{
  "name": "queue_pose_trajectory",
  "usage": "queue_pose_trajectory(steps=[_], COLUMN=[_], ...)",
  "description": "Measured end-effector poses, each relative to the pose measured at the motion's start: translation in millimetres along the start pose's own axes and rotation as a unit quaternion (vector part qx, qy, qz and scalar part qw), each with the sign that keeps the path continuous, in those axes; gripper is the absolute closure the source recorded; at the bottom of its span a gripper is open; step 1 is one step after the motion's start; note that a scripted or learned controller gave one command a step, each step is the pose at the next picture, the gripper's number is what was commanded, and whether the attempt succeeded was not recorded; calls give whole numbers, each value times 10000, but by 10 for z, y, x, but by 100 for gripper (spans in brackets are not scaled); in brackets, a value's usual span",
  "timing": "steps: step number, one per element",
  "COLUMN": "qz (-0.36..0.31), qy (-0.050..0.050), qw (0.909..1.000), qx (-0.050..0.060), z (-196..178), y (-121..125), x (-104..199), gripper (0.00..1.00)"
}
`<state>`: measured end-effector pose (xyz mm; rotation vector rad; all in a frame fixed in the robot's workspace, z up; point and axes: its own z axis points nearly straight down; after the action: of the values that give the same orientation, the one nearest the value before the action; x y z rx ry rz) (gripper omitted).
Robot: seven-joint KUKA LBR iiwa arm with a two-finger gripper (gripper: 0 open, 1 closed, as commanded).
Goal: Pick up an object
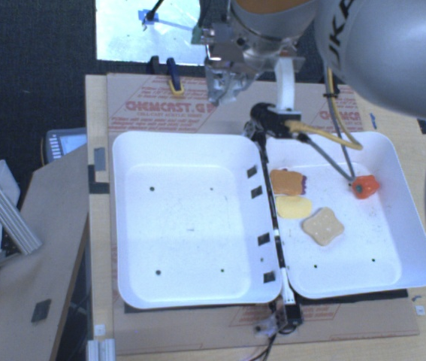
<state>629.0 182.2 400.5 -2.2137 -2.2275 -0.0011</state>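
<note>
The gripper (224, 89) hangs high over the far edge of the bench, beyond the back rim of the left bin (134, 201); whether it is released, clenched or grasping anything cannot be told, since its tip is blurred against the board behind it. All the candidate objects lie below and to the near right of it, in the right bin (412, 254), close to the divide between the bins. A sound approach would carry the hand forward and rightward over a single object, centre on it, then descend straight down, keeping off the bin wall and off neighbouring pieces. The orange slab with a purple edge (288, 181) touches the flat yellow disc (293, 207), which lies just beside the tan toast slice (323, 226); these are low and thin, so likely hard to pinch. The small red-orange block (364, 186) stands apart from them, farther right, and looks chunkier, probably the easier choice. A yellow cable (325, 133) crosses above that bin's far corner.
</note>
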Motion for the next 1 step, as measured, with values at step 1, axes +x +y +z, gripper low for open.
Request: queue_pose_trajectory(steps=[1], qz=[-9], qy=[22], qw=[10000], qx=[-75], z=[-1056], y=[398], x=[548], gripper=[100])
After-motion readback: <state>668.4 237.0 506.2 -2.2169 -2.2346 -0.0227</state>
